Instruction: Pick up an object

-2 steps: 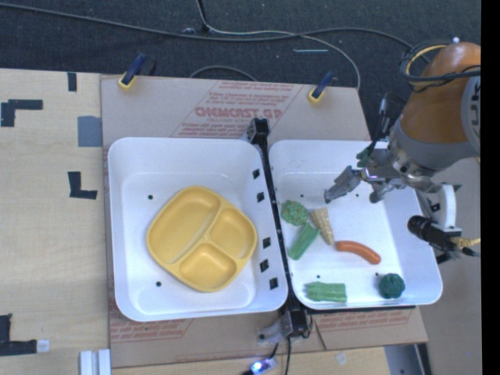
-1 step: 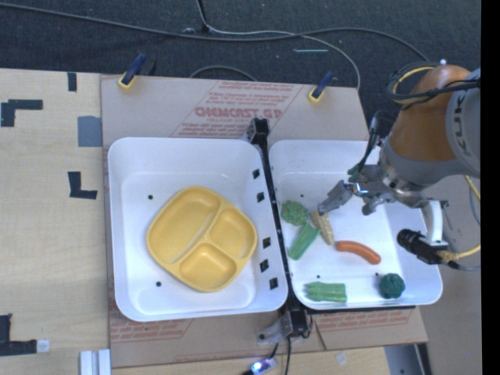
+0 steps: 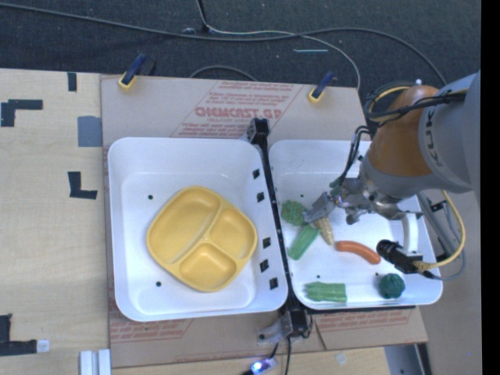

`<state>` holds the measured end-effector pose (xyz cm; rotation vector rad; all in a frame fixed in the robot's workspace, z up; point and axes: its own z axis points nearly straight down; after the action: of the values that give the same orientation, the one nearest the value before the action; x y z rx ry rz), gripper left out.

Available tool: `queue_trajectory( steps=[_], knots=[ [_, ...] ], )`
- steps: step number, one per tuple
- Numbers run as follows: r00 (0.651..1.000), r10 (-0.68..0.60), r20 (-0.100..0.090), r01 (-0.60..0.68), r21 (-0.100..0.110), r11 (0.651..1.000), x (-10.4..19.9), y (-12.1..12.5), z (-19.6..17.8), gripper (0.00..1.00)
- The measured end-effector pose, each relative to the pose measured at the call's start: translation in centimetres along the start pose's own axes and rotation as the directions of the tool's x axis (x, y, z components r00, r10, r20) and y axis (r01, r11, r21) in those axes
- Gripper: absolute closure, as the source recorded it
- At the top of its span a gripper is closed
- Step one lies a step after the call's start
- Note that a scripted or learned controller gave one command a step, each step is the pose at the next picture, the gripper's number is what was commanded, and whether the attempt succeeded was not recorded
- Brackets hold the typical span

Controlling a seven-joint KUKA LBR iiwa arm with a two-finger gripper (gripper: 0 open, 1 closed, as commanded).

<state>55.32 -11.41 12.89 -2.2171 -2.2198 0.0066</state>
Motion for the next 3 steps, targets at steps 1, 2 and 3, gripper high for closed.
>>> queue_trajectory(
  steps=[1, 2, 3],
  knots=[
    [1.0, 0.0, 0.002, 0.0, -0.004, 1.0, 0.0, 0.0, 4.7, 0.0],
    [1.0, 0.0, 0.003, 0.0, -0.007, 1.0, 0.0, 0.1, 3.4, 1.0],
    [1.0, 0.0, 0.0, 0.0, -0.008, 1.0, 0.7, -0.6, -1.5, 1.0]
  ],
)
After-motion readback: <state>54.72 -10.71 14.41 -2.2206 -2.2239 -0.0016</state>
